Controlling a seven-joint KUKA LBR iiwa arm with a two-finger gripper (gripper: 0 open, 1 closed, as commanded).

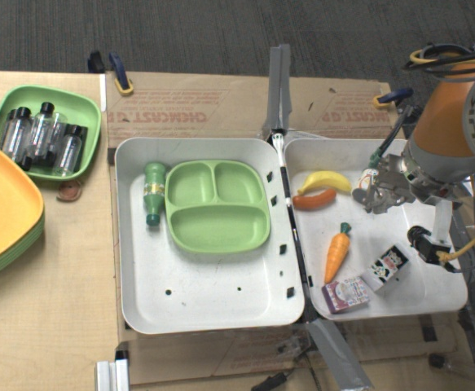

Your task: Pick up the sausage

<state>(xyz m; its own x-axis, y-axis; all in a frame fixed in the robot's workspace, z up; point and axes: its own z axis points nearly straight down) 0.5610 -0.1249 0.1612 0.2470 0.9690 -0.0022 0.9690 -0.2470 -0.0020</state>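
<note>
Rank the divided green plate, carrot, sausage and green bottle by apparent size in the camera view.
1. Divided green plate, clearly largest.
2. Green bottle and carrot: they look about alike, so not ranked.
3. Sausage, smallest, partly tucked under the banana.

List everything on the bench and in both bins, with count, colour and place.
sausage: 1, red-orange, right bin, upper left, against the banana
banana: 1, yellow, right bin, just above the sausage
carrot: 1, orange with green top, middle of right bin
small carton: 1, black and white, right bin, lower right
purple packet: 1, purple, right bin, near front edge
divided plate: 1, green, left bin
green bottle: 1, green, left bin, left of the plate
green tray of bottles: 1, green, bench at far left
orange plates: a stack, orange, bench left edge
arm: 1, grey with orange band, over right bin
gripper: 1, grey, right of the banana
</note>
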